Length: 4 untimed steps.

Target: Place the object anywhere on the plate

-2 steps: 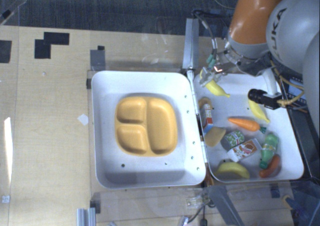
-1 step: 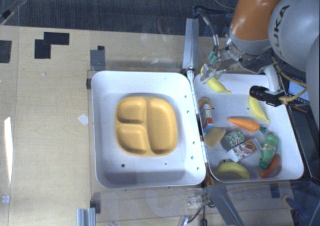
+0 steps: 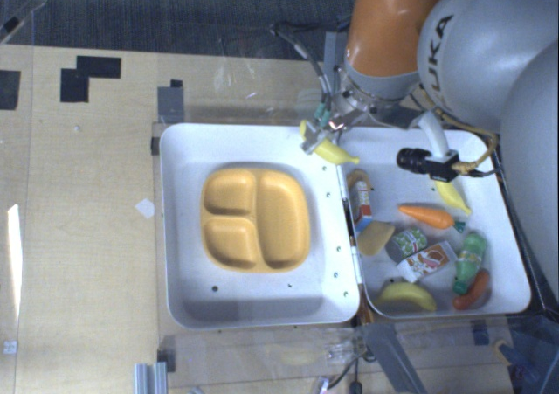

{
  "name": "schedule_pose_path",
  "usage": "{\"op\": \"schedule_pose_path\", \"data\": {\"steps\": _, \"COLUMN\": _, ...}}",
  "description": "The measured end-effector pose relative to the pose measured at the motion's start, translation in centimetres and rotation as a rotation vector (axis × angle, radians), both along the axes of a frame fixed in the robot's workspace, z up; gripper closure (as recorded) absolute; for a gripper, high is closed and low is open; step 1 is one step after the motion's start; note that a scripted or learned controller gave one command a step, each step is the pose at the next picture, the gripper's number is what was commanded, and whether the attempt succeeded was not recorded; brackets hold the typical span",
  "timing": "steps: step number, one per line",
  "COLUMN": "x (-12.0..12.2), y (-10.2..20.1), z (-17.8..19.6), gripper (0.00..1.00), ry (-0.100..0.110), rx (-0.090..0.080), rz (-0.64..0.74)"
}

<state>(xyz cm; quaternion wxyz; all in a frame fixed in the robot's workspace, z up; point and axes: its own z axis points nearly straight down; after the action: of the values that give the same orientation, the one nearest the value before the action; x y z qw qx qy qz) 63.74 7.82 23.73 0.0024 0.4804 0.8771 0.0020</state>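
A yellow plate [image 3: 256,217] with three compartments lies in the middle of the left bin [image 3: 179,235]. My gripper [image 3: 317,134] hangs over the far edge between the two bins, above the plate's far right corner. A small yellow banana [image 3: 336,153] sits between its fingers, tilted down to the right and lifted off the bin floor. The arm's orange band [image 3: 389,17] and grey body cover the far right of the scene.
The right bin [image 3: 515,296] holds a small bottle [image 3: 359,196], a carrot [image 3: 426,216], a potato [image 3: 376,238], a carton [image 3: 421,259], a green bottle [image 3: 469,257], a red item [image 3: 472,289] and two more yellow fruits [image 3: 408,296] [image 3: 452,196].
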Motion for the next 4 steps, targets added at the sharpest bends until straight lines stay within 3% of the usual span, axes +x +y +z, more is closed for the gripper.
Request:
{"op": "schedule_pose_path", "data": {"steps": 1, "x": -3.3, "y": 8.6, "z": -5.3, "gripper": 1.0, "ry": 0.003, "rx": 0.0, "rz": 0.081}}
{"op": "schedule_pose_path", "data": {"steps": 2, "x": -9.7, "y": 5.9, "z": -6.3, "gripper": 1.0, "ry": 0.003, "rx": 0.001, "rz": 0.017}}
{"op": "schedule_pose_path", "data": {"steps": 3, "x": -10.5, "y": 14.4, "z": 0.3, "gripper": 1.0, "ry": 0.0, "rx": 0.001, "rz": 0.096}}
{"op": "schedule_pose_path", "data": {"steps": 4, "x": -10.0, "y": 14.5, "z": -0.5, "gripper": 1.0, "ry": 0.002, "rx": 0.001, "rz": 0.062}}
